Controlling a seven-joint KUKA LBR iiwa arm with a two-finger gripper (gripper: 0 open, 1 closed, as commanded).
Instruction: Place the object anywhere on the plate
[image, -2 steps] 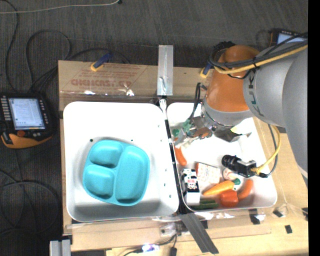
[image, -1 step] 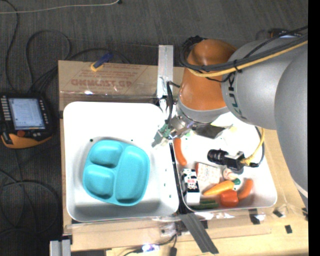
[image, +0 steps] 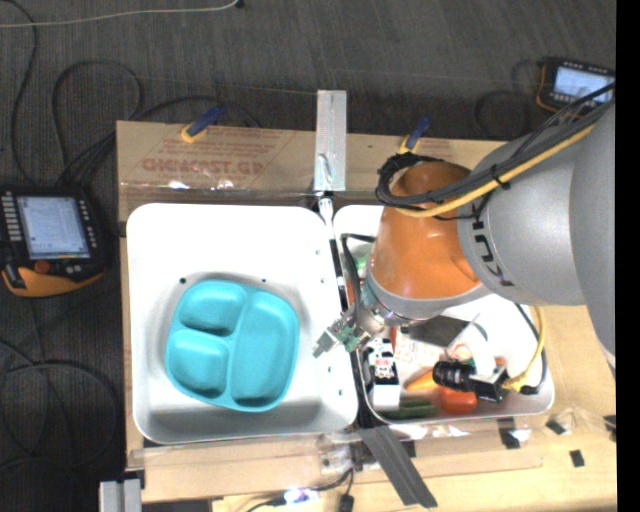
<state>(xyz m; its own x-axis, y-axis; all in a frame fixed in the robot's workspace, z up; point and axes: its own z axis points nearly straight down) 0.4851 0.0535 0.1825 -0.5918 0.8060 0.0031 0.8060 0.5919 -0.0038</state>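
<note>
1. presently: gripper (image: 345, 338) hangs over the divide between the two bins; cannot tell its state, nor any object in it.
2. one turquoise plate (image: 233, 345), three compartments, mid left bin (image: 160, 230), bare, likely set as target.
3. right bin (image: 535, 400): several jumbled objects (image: 440, 385) at its near edge; count unclear.

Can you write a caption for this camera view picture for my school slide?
A grey and orange robot arm leans over the right bin of small objects, beside a turquoise plate waiting in the left bin.
</note>
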